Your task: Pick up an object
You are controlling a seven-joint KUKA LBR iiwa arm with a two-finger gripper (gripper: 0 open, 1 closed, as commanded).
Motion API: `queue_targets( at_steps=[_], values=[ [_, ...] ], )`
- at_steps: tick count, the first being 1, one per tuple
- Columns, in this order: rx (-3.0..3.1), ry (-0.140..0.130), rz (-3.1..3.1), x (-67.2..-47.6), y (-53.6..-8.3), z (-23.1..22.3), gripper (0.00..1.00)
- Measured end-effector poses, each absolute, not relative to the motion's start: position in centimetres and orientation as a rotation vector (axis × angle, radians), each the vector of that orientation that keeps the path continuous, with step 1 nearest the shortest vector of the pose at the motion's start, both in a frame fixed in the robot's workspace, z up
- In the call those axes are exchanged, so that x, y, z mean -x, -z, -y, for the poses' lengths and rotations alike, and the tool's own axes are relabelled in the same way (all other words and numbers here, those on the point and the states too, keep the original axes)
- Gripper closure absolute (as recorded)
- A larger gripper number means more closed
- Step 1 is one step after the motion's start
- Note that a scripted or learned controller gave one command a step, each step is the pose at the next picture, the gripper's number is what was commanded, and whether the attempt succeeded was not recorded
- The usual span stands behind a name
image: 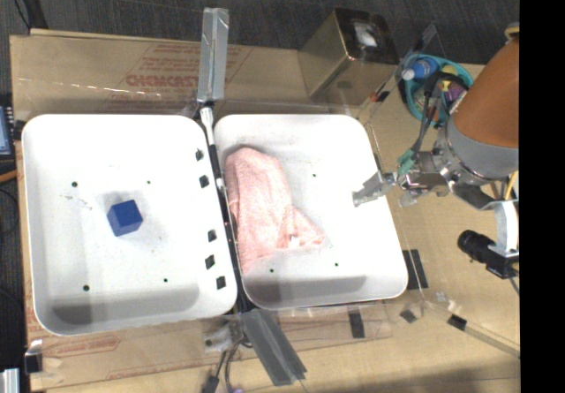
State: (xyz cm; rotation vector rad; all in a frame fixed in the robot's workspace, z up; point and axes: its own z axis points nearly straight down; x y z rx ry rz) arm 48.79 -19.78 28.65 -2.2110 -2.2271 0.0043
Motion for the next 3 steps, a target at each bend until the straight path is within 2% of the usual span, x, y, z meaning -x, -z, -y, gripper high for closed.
queue_targets(
  at_steps=[1,2,3],
  values=[
    [2.237,-0.007,2.197,-51.7,-14.2,15.2,0.00],
    [2.145,-0.003,2.289,-53.6,-9.1,14.0,0.00],
    [2.140,-0.007,2.292,-53.6,-10.1,13.9,1.00]
  ],
)
